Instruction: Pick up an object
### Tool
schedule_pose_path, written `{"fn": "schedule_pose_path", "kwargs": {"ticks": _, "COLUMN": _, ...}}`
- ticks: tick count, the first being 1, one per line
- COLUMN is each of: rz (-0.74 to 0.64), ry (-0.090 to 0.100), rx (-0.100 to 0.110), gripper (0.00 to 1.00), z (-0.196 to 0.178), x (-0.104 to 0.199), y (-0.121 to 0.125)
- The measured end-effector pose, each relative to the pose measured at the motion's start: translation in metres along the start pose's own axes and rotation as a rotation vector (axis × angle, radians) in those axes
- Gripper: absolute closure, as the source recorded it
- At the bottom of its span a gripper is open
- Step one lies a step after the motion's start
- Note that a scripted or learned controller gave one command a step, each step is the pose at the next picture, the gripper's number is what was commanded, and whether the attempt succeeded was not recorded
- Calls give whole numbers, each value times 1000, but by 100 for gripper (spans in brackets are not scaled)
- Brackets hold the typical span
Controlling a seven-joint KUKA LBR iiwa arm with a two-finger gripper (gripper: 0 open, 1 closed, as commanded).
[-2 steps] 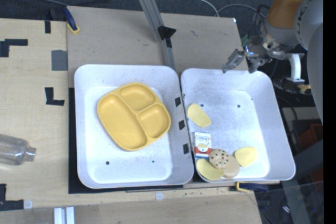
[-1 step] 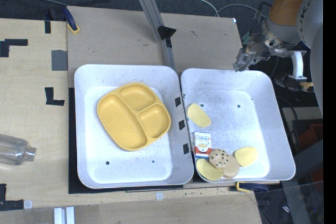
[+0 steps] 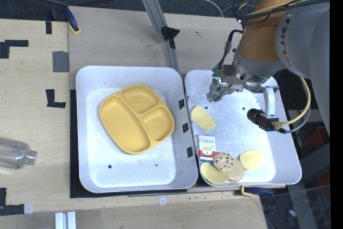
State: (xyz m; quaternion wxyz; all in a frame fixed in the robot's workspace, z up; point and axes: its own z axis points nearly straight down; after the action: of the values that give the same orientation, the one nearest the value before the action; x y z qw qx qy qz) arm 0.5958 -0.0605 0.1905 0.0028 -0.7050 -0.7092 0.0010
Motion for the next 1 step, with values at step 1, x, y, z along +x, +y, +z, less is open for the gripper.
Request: {"fn": "schedule_pose_path", "kwargs": {"ticks": 1, "rz": -3, "ry": 0, "rx": -10, "gripper": 100, "z": -26, "x": 67, "y": 59}}
